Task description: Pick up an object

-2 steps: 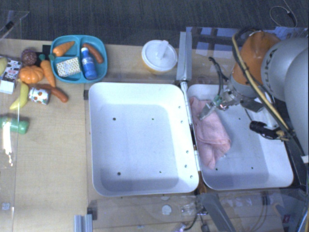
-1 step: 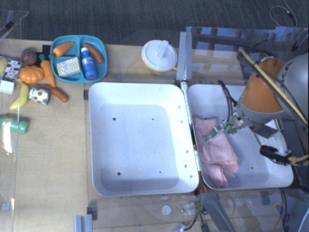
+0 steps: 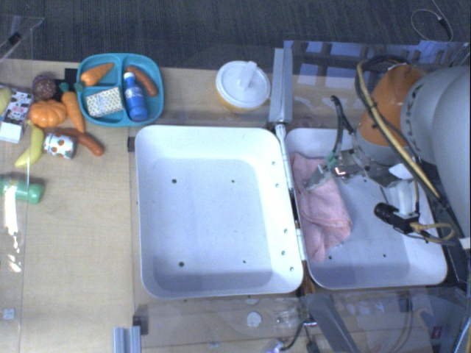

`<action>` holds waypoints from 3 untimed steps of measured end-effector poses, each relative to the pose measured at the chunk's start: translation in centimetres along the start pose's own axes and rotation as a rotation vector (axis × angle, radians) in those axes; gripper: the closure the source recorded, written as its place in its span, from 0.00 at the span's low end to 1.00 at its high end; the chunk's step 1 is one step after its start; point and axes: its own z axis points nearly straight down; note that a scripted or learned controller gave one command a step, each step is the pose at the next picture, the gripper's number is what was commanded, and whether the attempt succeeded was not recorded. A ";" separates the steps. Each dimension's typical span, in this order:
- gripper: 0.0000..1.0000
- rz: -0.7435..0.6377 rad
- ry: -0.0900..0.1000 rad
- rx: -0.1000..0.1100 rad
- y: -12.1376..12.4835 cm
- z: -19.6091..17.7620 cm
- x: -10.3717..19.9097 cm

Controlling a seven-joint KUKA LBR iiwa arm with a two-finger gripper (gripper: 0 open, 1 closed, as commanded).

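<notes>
A crumpled pink cloth lies along the left side of the right white bin. My gripper reaches in from the right and hangs low over the cloth's upper part, at or just above the fabric. I cannot see whether it is touching the cloth. The grey arm with its orange band and black cables covers the bin's right and upper parts.
The left white bin sits beside the right one, with a metal divider behind them. Behind the bins stand a white lidded cup and a teal plate of toy food. More toys lie at the bench's left.
</notes>
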 end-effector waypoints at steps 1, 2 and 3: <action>0.00 0.120 -0.001 0.004 5.4 0.2 -2.3; 0.00 0.081 -0.003 0.004 5.6 0.2 -1.2; 0.00 0.004 0.000 0.002 1.2 0.0 -0.3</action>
